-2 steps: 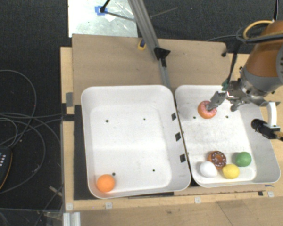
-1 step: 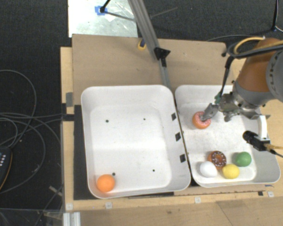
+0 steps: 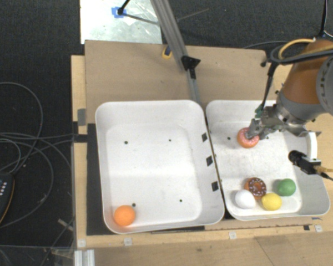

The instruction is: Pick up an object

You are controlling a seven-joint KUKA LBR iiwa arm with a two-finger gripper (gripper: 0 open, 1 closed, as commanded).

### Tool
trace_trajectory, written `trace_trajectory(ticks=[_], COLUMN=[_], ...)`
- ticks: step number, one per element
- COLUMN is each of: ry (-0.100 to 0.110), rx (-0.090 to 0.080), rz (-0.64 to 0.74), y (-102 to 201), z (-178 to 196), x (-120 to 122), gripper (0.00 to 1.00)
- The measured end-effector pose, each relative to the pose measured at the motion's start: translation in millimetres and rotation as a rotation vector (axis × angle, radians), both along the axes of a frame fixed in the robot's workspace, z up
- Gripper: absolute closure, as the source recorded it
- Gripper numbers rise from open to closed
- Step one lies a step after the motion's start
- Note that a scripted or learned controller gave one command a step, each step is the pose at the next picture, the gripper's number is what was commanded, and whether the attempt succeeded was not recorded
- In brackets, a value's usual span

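The left bin (image 3: 150, 115) has lots of open floor. An orange ball (image 3: 124, 215) sits near its front left corner. In the right bin (image 3: 225, 112), the gripper (image 3: 254, 131) is down on a pink donut (image 3: 247, 138) in the middle, away from the walls. I cannot tell how it is set. By the front wall sit a white ball (image 3: 245, 199), a brown donut (image 3: 256, 187), a yellow ball (image 3: 271, 201) and a green ball (image 3: 286, 187), close together.
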State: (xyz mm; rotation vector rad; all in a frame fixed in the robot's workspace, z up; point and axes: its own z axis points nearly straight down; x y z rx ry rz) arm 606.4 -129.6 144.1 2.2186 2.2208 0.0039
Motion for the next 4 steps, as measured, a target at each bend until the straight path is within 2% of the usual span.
trace_trajectory(ticks=[2,3,4], ry=[-0.004,0.001,0.002], rx=[-0.002,0.002,0.003], rz=[0.004,0.009,0.01], y=[-1,56,110], z=[98,102,110], x=[8,9,-1], gripper=[1.0,1.0,1.0])
